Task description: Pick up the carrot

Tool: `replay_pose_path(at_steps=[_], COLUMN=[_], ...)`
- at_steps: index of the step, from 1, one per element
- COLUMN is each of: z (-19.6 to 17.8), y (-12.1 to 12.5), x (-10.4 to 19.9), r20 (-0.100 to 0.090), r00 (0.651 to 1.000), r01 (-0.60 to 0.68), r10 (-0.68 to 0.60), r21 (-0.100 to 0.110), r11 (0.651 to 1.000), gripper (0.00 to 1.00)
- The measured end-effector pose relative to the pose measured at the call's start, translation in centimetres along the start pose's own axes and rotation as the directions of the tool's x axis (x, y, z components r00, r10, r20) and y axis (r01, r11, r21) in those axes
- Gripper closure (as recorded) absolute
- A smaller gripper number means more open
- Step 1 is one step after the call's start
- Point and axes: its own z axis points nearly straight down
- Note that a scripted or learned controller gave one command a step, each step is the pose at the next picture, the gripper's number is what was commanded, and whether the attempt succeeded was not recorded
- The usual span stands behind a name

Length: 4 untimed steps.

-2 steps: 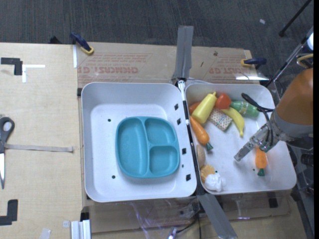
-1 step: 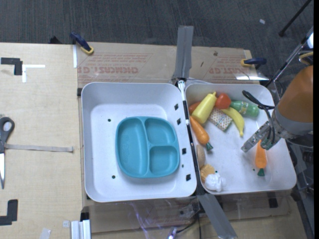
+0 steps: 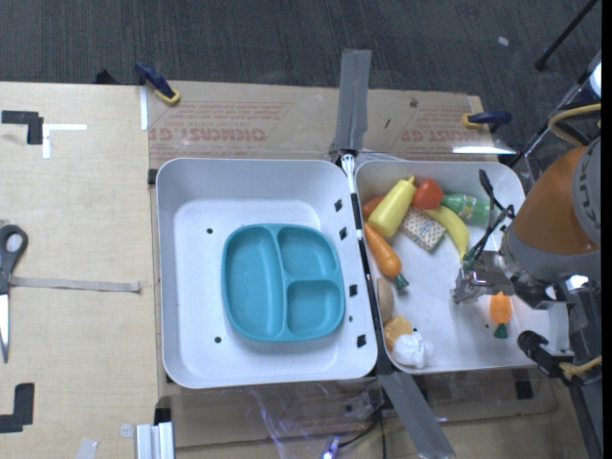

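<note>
Camera view: 2 white bins. Left bin (image 3: 182, 285) holds a teal 3-compartment tray (image 3: 284, 282). Right bin (image 3: 449, 338) holds the carrot (image 3: 382, 252) at its left wall, near side of a yellow bottle (image 3: 392, 206); also a tomato (image 3: 427, 194), banana (image 3: 451, 228), cracker (image 3: 423, 229), green bottle (image 3: 467, 204). Gripper (image 3: 467, 288) sits low at the bin's right side, well apart from the carrot; cannot tell if it is spread or pressed together. A small orange piece (image 3: 499, 309) lies just right of it.

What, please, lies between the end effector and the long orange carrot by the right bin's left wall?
In the camera view, only bare white bin floor separates the end effector from the long orange carrot.
</note>
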Motion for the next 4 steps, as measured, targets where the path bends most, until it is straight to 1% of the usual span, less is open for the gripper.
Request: replay_pose_path(at_steps=[1, 2, 3, 4], z=[0.0, -7.4, 0.0, -1.0], y=[0.0, -1.8, 0.2, 0.4], x=[0.0, -3.4, -3.4, -3.4], r20=[0.0, 0.004, 0.002, 0.005], r00=[1.0, 0.849, 0.874, 0.873], r01=[0.0, 0.529, 0.486, 0.488], r10=[0.0, -0.529, -0.486, -0.488], r21=[0.0, -0.002, -0.002, -0.004], r11=[1.0, 0.849, 0.874, 0.873], gripper=[0.0, 0.0, 0.0, 1.0])
